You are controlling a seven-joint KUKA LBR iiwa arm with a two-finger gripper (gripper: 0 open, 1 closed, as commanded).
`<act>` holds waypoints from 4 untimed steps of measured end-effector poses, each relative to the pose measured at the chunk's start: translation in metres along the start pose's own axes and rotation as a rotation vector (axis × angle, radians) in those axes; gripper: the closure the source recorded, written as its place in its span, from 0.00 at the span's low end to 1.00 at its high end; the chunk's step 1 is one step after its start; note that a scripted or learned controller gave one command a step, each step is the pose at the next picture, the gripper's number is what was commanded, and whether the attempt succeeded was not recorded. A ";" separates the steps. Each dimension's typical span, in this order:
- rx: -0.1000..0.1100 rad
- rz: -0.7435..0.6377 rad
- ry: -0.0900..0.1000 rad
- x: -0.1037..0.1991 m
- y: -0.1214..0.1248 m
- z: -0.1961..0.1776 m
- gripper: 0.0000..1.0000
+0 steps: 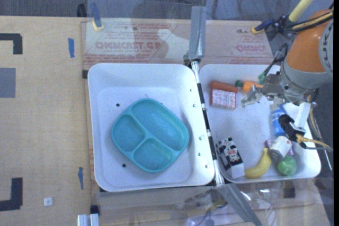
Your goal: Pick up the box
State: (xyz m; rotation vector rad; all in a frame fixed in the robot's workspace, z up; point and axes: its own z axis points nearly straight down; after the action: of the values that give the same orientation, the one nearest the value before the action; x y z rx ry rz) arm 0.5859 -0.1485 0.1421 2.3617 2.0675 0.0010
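A pale wooden bench marked with blue and black tape carries two shallow white bins side by side, with grey floor beyond the far edge. The left bin holds one thing: a teal divided plate, lying flat near its middle. The right bin is crowded. At its far left lies the box, small and red with a pale face, flat on the bin floor with an orange carrot just beyond it. Along the near edge sit a black-and-white carton, a banana and a green apple, with a blue-labelled bottle further right.

The arm reaches in from the right, and its gripper hangs over the far part of the right bin, just right of the box and apart from it. Nothing lies between the fingers; whether they are apart or together cannot be told from this slant.

The step in hand looks like the approach, with the grasp not yet made. The next move likely calls for a short shift left to centre over the box, then a descent with the fingers spread wide enough to straddle it, keeping off the carrot close by.
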 end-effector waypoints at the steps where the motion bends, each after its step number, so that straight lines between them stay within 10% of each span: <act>1: -0.008 0.064 -0.001 0.042 0.062 0.049 0.00; 2: -0.015 0.061 0.003 0.046 0.064 0.037 1.00; 3: -0.014 0.059 0.005 0.048 0.064 0.037 0.00; 4: -0.019 0.028 0.006 0.011 0.020 0.047 0.00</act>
State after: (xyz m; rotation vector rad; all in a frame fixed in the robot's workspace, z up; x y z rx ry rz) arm 0.6071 -0.1402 0.0953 2.3821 2.0281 0.0274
